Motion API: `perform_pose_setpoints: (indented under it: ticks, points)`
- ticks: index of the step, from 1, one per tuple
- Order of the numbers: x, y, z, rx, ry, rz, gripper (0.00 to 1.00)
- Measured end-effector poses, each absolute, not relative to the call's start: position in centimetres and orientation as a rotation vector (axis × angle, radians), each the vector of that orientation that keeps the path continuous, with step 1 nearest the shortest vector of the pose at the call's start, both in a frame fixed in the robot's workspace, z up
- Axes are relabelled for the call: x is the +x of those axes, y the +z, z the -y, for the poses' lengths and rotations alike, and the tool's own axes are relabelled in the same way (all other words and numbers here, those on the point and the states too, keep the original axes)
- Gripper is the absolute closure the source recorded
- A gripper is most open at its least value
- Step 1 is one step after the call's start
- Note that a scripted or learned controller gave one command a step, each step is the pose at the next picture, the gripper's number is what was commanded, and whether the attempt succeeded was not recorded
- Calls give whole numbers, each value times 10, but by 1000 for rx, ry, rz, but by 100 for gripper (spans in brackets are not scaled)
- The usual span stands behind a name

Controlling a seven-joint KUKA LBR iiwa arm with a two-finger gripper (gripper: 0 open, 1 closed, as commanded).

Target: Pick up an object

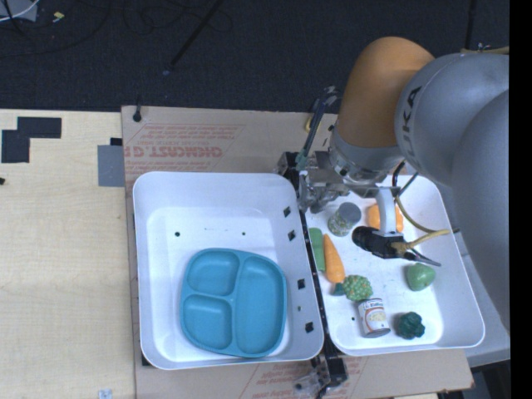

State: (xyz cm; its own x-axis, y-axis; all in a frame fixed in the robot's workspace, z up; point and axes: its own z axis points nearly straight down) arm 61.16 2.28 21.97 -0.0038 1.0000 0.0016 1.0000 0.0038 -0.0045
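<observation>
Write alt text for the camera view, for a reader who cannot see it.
A grey robot arm with an orange band reaches from the right over the right white bin, which holds a toy carrot, a small can, broccoli and other toy food. The left white bin holds a blue divided tray.

The light wooden bench (58,248) carries a brown cardboard sheet (199,140). On this sheet two shallow white bins stand side by side, the left bin (154,198) touching the right bin (461,322).
</observation>
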Motion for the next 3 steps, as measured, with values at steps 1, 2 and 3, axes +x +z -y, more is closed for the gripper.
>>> perform_pose_setpoints:
  ticks: [1, 2, 3]
  points:
    - [619, 234, -52, -2217, 0, 2223, 100]
    - [609, 230, -35, -2222, 6, 2217, 100]
    - [622, 219, -41, -2220, 3, 2221, 100]
